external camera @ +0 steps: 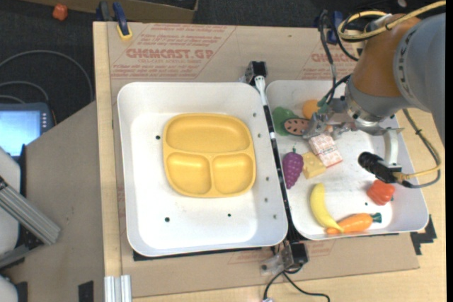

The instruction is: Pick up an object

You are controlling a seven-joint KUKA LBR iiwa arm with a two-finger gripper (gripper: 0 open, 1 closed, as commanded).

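Bins: two shallow white plastic bins side by side on the bench; the left bin [138,173] and the right bin [414,212] meet along a shared middle edge.
Landmark: one yellow plastic plate with three compartments [209,153], lying flat in the middle of the left bin; every place below is told from it.
Arm: one grey arm with an orange band [382,67], well to the right of the plate, reaching down over the back half of the right bin.
Gripper: one, metal and two-fingered [333,122], right of the plate at about the level of its far rim; whether its fingers stand apart or together cannot be told, and nothing shows between them.
Toy box: one small pink and white carton [324,149], right of the plate, just below the gripper.
Grapes: one purple toy bunch [292,166], the thing nearest the plate's right side.
Cheese: one pale yellow block [312,167], just right of the grapes.
Banana: one yellow toy [320,206], right of the plate and nearer the camera.
Carrot: one orange toy with a green top [357,223], touching the banana's lower end.
Red toy: one small red-orange piece [381,192], far right of the plate.
Other small toys: one green piece [283,114], one brown round piece [294,126], one orange ball [310,108], clustered right of the plate's far corner.
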